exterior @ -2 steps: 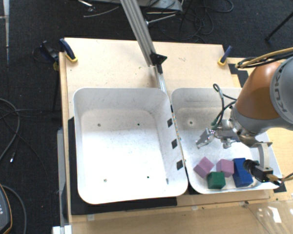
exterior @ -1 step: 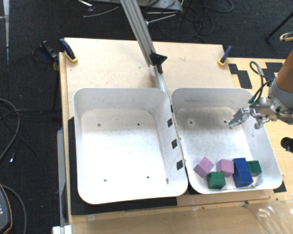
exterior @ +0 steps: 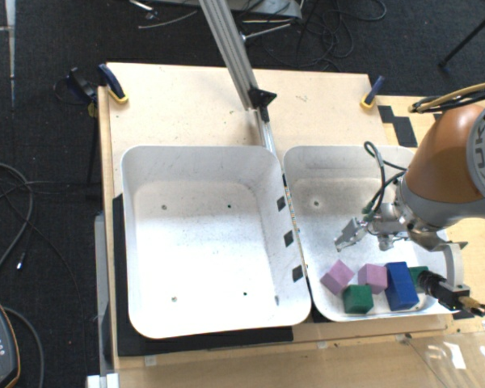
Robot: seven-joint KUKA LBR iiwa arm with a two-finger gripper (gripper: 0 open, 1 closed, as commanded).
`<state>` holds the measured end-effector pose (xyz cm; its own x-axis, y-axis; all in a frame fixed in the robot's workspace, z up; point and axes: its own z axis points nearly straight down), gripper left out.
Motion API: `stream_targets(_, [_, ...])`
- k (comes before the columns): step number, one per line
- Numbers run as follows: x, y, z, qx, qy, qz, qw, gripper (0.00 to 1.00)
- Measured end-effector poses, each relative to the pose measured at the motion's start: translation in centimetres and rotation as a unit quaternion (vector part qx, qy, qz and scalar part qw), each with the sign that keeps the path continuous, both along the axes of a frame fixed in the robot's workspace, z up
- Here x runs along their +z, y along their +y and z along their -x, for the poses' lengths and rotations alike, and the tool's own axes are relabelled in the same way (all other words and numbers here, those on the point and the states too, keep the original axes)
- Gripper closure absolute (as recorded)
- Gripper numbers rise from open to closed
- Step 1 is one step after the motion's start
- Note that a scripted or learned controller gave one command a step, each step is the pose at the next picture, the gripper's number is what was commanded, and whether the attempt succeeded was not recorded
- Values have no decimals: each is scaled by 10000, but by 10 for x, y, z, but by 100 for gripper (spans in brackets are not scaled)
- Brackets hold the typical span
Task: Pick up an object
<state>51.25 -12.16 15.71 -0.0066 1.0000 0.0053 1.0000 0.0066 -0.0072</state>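
Camera view: blocks [exterior: 372,285] lie perhaps just below jaws [exterior: 357,231].

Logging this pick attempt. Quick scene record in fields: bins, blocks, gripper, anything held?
bins: two white bins side by side, left bin, right bin
blocks: all in the right bin's near corner: purple block, green block, pink block, blue block
contact: green touches purple and blue; pink sits against blue
arm: over the right bin, in from the right
gripper: above the blocks, just behind purple
held: nothing seen between the fingers
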Motion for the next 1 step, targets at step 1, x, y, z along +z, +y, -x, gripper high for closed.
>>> stream_targets(1, [-65,7,-76,-8,-53,31,10000,0])
